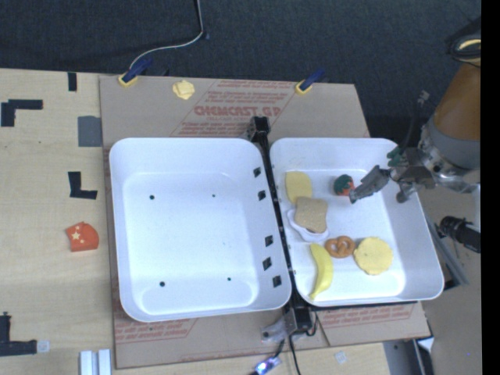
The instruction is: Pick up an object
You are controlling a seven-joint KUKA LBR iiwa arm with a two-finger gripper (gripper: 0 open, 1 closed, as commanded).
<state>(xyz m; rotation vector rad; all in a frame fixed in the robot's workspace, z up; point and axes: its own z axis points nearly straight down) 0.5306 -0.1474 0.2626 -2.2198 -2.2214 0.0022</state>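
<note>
The gripper (367, 187) hangs over the right bin (406, 233), just beside a small green and red toy (343, 184), and I cannot tell its state.

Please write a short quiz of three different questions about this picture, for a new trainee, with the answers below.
1. True or false: the yellow toy banana lies in the left white bin.
2. Which item lies nearest the gripper? A) small green and red round toy B) brown pretzel C) orange block
3. Fill in: the tan bread slice lies in the ____ white bin.

Key: 1 false, it lies in the right bin; 2 A; 3 right.
</note>
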